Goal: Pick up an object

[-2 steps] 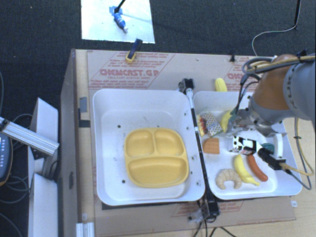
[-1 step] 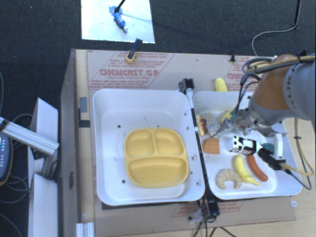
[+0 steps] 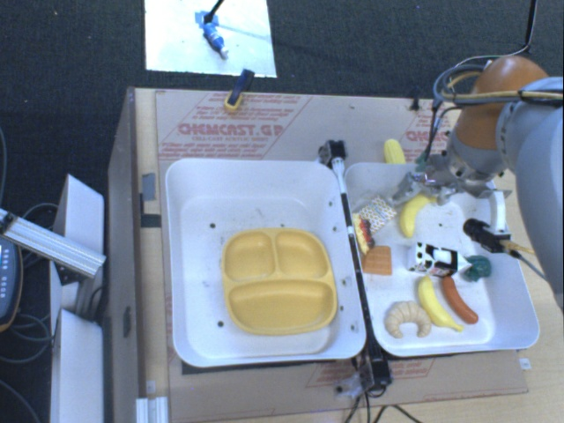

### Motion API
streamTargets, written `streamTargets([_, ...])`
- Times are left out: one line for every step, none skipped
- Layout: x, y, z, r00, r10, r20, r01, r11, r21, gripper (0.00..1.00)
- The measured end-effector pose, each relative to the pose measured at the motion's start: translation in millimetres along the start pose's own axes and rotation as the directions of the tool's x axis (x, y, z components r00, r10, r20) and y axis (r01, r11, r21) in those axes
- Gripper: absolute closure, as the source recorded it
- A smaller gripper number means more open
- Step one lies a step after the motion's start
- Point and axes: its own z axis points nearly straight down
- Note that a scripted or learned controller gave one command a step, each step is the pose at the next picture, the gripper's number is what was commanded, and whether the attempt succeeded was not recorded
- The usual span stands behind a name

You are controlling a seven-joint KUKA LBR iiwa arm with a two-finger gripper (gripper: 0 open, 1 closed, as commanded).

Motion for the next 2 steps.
streamTargets([0.1, 1.2, -11.4, 1.000, -0.004, 0.002, 0.004, 1.000, -0.003, 1.00])
streamTargets([-48.4, -36.5, -89.6, 1.000, 0.002, 0.001, -0.002, 1.000, 0.000, 1.00])
